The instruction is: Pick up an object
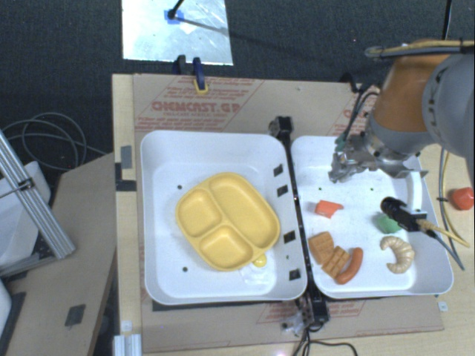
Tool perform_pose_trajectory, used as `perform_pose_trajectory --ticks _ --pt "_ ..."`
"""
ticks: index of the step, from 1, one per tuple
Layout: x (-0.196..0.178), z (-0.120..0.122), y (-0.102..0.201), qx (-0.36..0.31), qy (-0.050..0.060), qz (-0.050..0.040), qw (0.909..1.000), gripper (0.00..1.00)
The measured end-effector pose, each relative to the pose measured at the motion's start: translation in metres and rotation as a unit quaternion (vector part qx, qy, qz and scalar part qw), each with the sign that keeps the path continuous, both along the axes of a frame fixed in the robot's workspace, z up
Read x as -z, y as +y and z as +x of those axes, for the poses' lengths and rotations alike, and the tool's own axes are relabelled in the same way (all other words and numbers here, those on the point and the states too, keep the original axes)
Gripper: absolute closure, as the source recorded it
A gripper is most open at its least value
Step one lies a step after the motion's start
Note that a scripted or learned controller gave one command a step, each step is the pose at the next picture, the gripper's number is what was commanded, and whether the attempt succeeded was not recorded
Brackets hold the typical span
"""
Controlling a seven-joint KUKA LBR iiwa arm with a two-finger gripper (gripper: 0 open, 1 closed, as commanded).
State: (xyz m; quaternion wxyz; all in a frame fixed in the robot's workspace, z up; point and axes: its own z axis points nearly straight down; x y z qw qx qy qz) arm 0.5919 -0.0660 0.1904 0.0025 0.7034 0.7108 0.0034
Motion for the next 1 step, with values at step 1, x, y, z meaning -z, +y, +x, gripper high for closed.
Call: perform_pose_trajectory --ticks 1 --pt "-0.0095 -0.0285 -0.0133 0.005 0.004 -0.0006 1.0000 1.00"
